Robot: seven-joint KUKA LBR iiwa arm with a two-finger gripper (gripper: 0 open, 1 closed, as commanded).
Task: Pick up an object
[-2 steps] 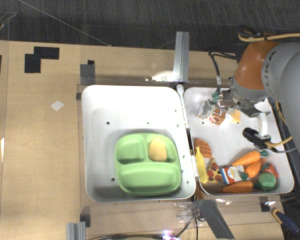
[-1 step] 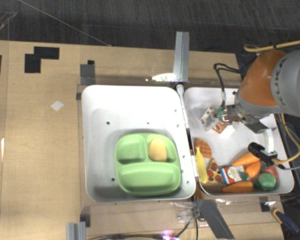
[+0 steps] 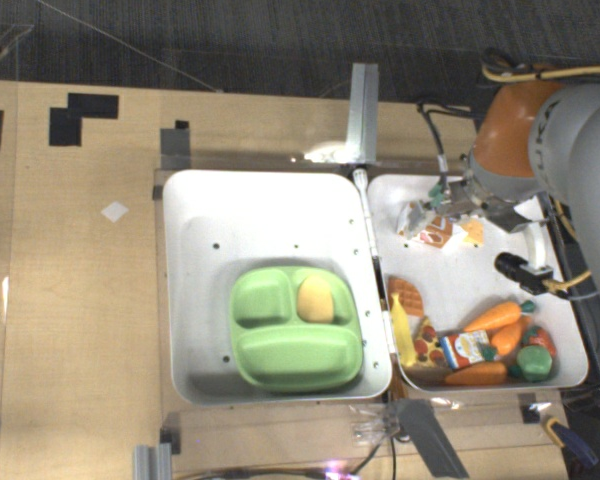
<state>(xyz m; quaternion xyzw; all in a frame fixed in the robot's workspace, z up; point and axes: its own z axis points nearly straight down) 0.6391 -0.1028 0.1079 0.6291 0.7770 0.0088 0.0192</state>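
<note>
In the right bin (image 3: 576,353), a crinkled packet (image 3: 432,226) is seen just beside the gripper (image 3: 452,196) (finger state indiscernible).

The grey arm with its orange band (image 3: 565,118) runs off the right edge, and its two-finger gripper (image 3: 448,196) is too small and cluttered to show how the fingers stand — they merge with the crinkled clear-and-orange packets (image 3: 438,226) beneath. The heap of toy food in the right white bin (image 3: 570,363) overlaps itself: an orange carrot (image 3: 495,317) and a small printed carton (image 3: 467,347) hide parts of their neighbours.
</note>
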